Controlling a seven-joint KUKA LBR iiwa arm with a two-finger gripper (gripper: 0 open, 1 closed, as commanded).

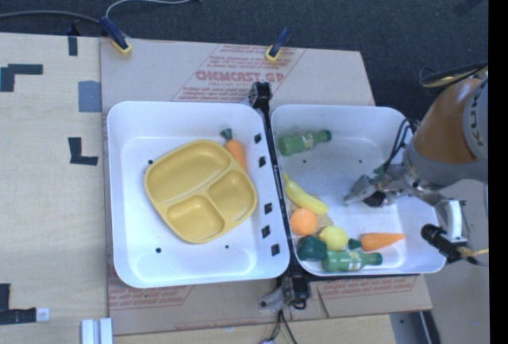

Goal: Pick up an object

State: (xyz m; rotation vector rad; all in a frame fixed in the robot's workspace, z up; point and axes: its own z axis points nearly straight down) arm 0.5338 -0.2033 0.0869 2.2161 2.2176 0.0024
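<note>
Two white bins (119, 175) sit on cardboard, and the gripper (359, 193) hangs low in the right one with fingers apart, gripping nothing, near a banana (305, 197).

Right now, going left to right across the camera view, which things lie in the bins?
Yellow divided plate → carrot beside it → green bottle → carrot in the right bin → gripper overlaps that span, left unplaced.
</note>
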